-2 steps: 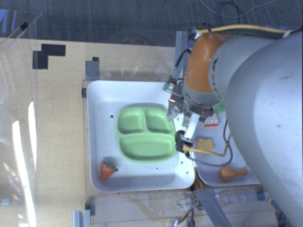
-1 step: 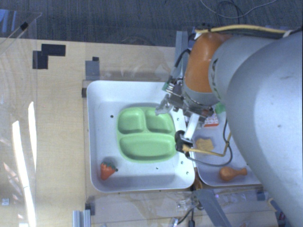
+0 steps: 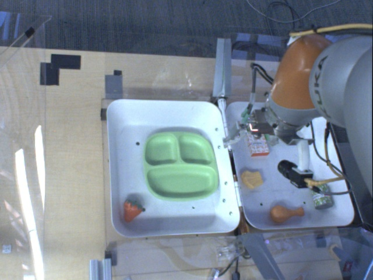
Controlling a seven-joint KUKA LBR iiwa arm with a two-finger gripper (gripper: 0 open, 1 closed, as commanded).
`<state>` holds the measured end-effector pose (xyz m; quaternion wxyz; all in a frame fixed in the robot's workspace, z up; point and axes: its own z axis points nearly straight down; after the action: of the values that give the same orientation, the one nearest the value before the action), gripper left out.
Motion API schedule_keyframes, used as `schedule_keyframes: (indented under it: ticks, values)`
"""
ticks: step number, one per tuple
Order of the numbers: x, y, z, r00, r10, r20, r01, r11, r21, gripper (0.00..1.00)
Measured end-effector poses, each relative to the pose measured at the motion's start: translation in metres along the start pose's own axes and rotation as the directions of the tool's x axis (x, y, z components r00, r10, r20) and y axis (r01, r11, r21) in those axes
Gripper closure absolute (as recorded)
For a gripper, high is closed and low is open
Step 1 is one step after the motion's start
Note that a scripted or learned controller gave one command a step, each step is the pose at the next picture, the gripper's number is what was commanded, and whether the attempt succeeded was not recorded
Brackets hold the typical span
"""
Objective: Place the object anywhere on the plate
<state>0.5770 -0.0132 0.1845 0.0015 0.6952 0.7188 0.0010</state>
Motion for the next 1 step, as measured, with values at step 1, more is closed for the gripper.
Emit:
schedule_keyframes:
  ticks: [1]
  values:
    - [0.0006,0.0018,-0.0108,1.0,-0.005,0.0,0.005,1.0,-0.004,1.0]
